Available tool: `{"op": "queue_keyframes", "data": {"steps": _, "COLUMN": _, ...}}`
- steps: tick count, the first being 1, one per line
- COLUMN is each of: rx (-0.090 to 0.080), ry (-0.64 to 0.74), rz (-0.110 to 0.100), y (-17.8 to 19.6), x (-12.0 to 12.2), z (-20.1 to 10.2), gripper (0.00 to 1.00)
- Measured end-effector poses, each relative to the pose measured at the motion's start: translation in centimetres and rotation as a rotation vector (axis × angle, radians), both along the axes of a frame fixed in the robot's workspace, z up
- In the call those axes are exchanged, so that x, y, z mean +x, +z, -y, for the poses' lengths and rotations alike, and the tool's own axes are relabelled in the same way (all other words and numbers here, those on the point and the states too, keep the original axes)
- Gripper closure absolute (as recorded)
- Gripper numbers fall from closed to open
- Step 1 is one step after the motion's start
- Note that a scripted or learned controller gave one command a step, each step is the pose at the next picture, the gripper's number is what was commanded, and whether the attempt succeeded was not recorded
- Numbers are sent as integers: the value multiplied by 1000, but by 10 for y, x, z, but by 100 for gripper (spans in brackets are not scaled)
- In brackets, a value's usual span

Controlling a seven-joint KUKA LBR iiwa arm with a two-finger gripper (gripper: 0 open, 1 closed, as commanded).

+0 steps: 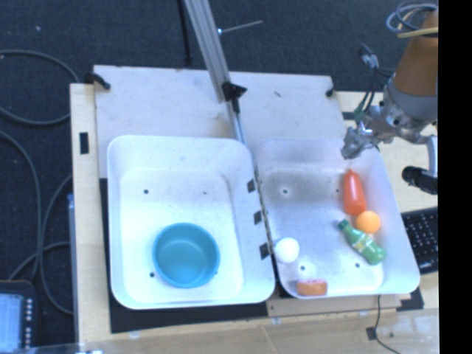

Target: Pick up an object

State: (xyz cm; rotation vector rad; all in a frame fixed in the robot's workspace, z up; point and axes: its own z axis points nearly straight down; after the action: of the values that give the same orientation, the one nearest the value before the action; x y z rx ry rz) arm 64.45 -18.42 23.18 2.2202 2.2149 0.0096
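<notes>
**Grey fingers hanging at the right bin's far corner**

Grey and a little blurred, my gripper (354,144) hangs over the far right corner of the right bin (310,161), close to its upper rim. My wrist and the orange band above it come in from the right side of the bench (162,94). Whether my fingers are spread or pressed together I cannot tell; they are small and smeared here, and I see nothing between them.

Just below my gripper, along the bin's right side, lies an orange-red carrot-shaped toy (353,190), lengthwise, pointing roughly toward me. At its near end sits a small orange ball (368,221), touching it or very nearly so. Beside the ball, and a little nearer the front, a green toy bottle (363,243) lies on its side at a slant, its narrow end up against the ball. Farther left, near the wall shared with the other bin, a white ball (286,250) rests on the floor. At the front rim is a flat orange piece with a pale top (312,287); I cannot say what it is.

Over in the left bin (147,168), a blue bowl (186,254) stands upright toward the front, well apart from me. A slanted metal pole (209,39) rises from behind the two bins, and a dark keyboard (420,238) lies off the bench's right edge.
</notes>
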Motion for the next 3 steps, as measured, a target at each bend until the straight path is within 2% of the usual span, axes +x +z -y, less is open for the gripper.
{"op": "queue_keyframes", "data": {"steps": 1, "rx": 1, "ry": 5, "rz": -3, "y": 22, "x": 1, "z": 1, "gripper": 100}}
{"op": "queue_keyframes", "data": {"steps": 3, "rx": 1, "ry": 10, "rz": -11, "y": 4, "x": 1, "z": -106, "gripper": 100}}
